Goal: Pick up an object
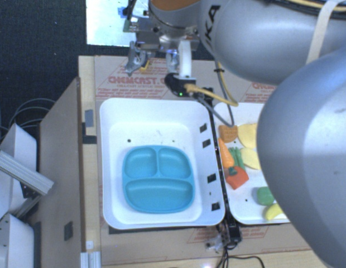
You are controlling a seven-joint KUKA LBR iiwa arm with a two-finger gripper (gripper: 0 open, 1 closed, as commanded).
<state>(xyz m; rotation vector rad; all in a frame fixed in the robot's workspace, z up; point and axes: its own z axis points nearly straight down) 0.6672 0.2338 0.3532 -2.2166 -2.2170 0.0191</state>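
My gripper [159, 65] hangs high at the back of the bench, beyond the far rim of the left bin [109, 149]. Its two fingers stand well apart and there is nothing between them. Toy foods lie at the left end of the right bin [240, 216]: an orange carrot [225, 153], a yellow piece [249, 134] above another yellow piece [251, 159], a red piece [237, 177], a green piece [265, 195] and a yellow piece [273, 211] at the front. The arm's grey bulk hides most of the right bin.
A blue divided plate [158, 178] lies in the left bin, toward its front. Black clips [209, 161] line the wall between the two bins. A cable [217, 102] runs from the gripper over that wall. Cardboard [117, 80] lies under both bins.
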